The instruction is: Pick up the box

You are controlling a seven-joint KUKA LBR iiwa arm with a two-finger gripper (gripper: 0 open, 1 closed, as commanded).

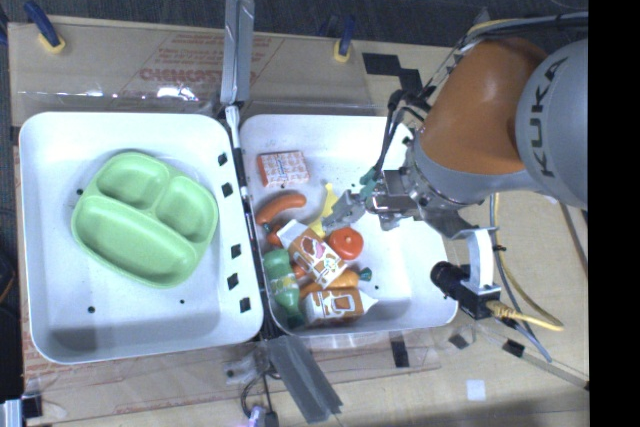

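One arm reaches leftward from the right, its gripper [345,205] seemingly parted, low over the right bin [400,285].

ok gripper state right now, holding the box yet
Gripper: over the right bin, among the toys; open or shut cannot be told. The box lies apart from it, not held.

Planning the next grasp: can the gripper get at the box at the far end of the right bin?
Probably yes: the box lies alone with bare bin floor around it, and the gripper hovers close by.
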